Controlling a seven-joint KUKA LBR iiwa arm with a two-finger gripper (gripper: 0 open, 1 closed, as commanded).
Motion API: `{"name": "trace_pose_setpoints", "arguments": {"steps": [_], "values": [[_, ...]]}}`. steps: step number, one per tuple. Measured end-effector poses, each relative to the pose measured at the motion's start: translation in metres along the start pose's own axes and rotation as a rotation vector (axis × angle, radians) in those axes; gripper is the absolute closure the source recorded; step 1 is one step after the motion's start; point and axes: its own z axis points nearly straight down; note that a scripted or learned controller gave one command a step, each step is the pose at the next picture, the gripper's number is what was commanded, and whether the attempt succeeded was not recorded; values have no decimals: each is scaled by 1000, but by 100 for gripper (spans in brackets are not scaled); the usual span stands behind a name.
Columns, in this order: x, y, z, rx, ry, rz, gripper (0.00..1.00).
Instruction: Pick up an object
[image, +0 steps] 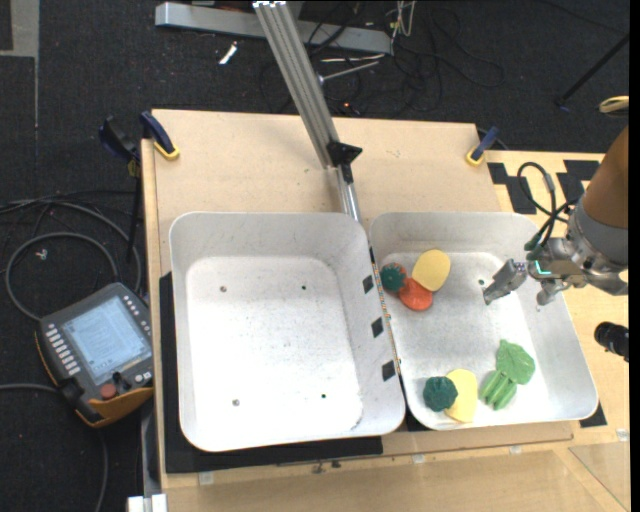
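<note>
The tool (522, 283) is shown spread wide above the right bin (575, 345), right of the yellow object (432, 268).

Tabletop (260, 165): pale wooden board, bare strip along its far edge; yellow-and-blue clamps at its 11 o'clock corner (160, 138) and 1 o'clock corner (482, 145). Floor (70, 90): dark carpet, loose black cables (45, 245) trailing at 9 o'clock. Handheld control pendant (98, 350) (grey, lit screen, orange base) lying on the floor at 8 o'clock. Slanted aluminium mast (305, 95) rising toward 12 o'clock, with a grey metal bar (270, 25) and tangled wiring (350, 65) beside it. Lighting even, soft.
</note>
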Motion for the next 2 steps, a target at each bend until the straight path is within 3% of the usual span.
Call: {"name": "trace_pose_setpoints", "arguments": {"steps": [1, 2], "values": [[0, 1, -2, -4, -1, 1, 0], [0, 1, 41, 0, 0, 3, 0]]}}
